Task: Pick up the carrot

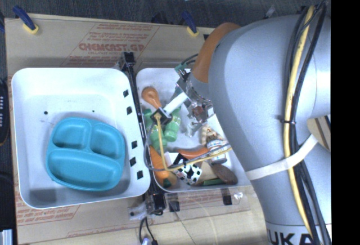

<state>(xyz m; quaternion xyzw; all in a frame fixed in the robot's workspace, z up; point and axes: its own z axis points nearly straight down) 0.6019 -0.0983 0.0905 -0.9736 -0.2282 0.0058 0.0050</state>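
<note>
Grey arm point(264, 125) sits closest to the lens and covers the right bin's point(163, 78) whole right side, with the orange band point(211, 49) above that bin's far right corner. Gripper point(196, 114) is down inside the right bin, roughly mid-bin, over the clutter. Claw state: cannot tell, the view is too cluttered there. Nothing is visibly gripped. Carrot point(157, 164) lies in the right bin's near-left corner, hard against the left wall, long axis running roughly along that wall, well clear of the gripper. Cow-patterned toy point(191, 172) is at the right bin's near edge, just right of the carrot. Dark brown piece point(224, 173) is in the near-right part of the same bin, partly under the arm. Curved orange-red piece point(194, 152) lies across the bin's middle, just beyond the cow toy. Green pieces point(169, 125) are bunched along the bin's left half, beyond the carrot. Orange-brown rounded piece point(149, 94) is in the far-left part of the bin, near the wall. Left bin point(34, 92) butts against the right bin's left wall and holds a blue divided plate point(84, 154). Printed board point(107, 47) extends beyond the right bin's far edge, with a blue clamp point(190, 23) on its far rim.
</note>
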